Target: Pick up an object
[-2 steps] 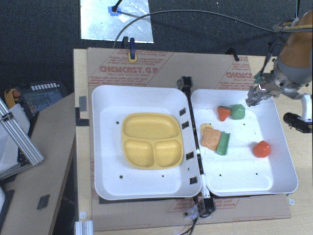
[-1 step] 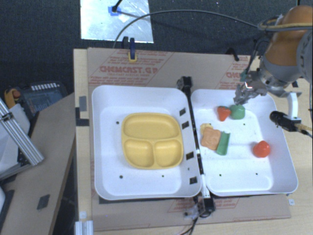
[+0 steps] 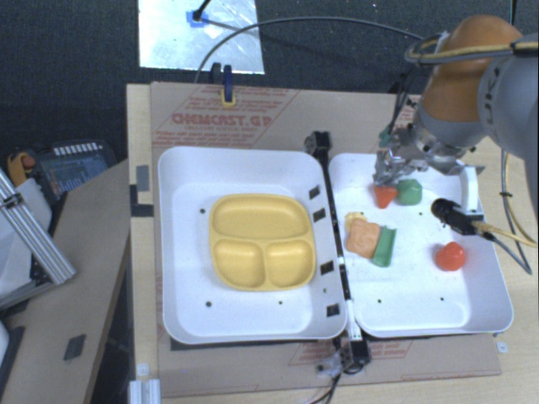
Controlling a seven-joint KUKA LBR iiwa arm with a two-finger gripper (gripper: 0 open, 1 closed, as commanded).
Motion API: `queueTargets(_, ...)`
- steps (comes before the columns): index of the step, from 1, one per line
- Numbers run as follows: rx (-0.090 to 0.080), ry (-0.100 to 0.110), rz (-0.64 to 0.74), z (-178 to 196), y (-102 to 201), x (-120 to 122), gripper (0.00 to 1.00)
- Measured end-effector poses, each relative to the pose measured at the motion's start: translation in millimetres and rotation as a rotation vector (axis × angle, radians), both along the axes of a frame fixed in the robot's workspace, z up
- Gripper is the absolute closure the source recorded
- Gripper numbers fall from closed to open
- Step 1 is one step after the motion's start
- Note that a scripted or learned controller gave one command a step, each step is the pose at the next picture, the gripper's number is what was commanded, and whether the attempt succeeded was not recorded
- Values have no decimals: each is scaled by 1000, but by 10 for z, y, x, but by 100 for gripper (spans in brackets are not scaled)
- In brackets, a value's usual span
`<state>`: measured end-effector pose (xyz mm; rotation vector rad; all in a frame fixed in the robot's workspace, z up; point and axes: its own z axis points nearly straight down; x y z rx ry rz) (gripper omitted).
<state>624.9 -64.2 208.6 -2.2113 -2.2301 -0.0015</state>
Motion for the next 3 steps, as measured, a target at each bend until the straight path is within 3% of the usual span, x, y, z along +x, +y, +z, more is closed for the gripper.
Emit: queueTargets(3,0,-1,1,51,1565,-113,100)
